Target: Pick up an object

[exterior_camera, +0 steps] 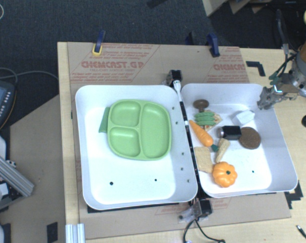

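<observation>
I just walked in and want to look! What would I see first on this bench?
First, the big green plate with three sections, alone in the left bin. Next, the orange pumpkin at the near end of the right bin, with an orange carrot just behind it. The gripper sits over that bin's far right corner.

Bench [142,65] (printed brown sheet): two white bins [92,186] side by side, touching.

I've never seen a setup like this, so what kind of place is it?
Probably a robotics lab test bench. Two white bins sit on a board held by clamps, toy food like a small pumpkin fills the right bin, and a robot gripper hangs at its edge.
</observation>
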Motion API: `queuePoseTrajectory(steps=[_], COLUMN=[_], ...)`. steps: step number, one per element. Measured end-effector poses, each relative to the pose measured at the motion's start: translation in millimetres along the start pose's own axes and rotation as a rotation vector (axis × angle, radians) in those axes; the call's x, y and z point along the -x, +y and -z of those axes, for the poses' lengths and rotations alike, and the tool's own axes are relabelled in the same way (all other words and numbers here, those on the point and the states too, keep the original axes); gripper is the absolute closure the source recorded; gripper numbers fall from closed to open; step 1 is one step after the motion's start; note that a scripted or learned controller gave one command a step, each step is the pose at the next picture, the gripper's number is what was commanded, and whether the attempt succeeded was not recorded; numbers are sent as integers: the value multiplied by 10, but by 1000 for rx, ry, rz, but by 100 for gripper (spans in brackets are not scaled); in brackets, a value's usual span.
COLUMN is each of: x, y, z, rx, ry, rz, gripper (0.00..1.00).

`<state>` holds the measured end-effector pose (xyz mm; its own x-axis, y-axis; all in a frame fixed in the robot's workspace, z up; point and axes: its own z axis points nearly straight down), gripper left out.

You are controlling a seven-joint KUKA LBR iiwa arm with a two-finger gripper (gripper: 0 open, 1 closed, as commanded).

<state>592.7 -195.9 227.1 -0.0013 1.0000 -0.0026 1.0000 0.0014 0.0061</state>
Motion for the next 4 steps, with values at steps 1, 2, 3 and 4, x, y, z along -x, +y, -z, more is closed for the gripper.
queuePoseTrajectory(steps=[1,2,3,4], x=[-475,-1010,-1530,-2148], y=[33,150,388,430], z=[26,118,123,68], rx=[-6,-2,-2,-4], ry=[4,3,4,4], rz=[3,6,5,6], gripper=[100,100,100,100])
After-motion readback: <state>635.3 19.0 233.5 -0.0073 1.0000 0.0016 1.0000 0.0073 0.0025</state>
